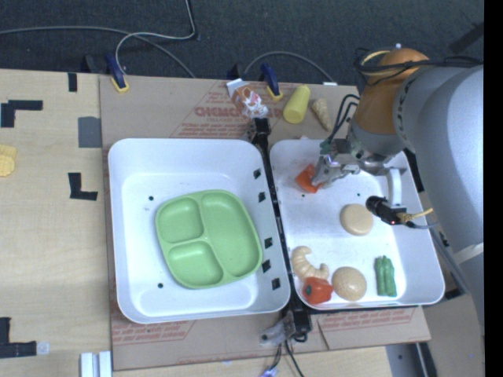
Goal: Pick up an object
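claw (321,171) over right bin (416,289) | touching orange piece (305,181)

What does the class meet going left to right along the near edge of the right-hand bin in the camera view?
Red tomato → beige round bread roll → green vegetable.
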